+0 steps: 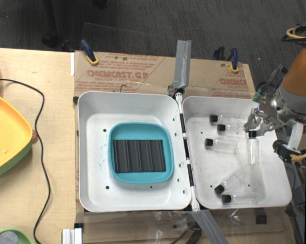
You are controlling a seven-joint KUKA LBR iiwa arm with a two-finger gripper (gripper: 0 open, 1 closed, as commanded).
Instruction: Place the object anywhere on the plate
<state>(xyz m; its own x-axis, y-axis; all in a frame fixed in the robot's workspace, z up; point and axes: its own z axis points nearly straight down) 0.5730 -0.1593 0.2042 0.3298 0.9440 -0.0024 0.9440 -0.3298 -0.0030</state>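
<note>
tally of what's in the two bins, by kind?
Black-capped clear vials: 6, all in the right bin
Teal plate: 1, in the left bin
Total: 7

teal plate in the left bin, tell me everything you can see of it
The plate is teal, a rounded rectangle with a raised rim, and looks like plastic. A dark grey ribbed insert of about four lengthwise strips covers its flat middle. It lies flat and level near the middle of the left bin, on the bin's white floor, apart from all four walls. Nothing else rests on it. The gripper is over the right bin, well away.
</note>
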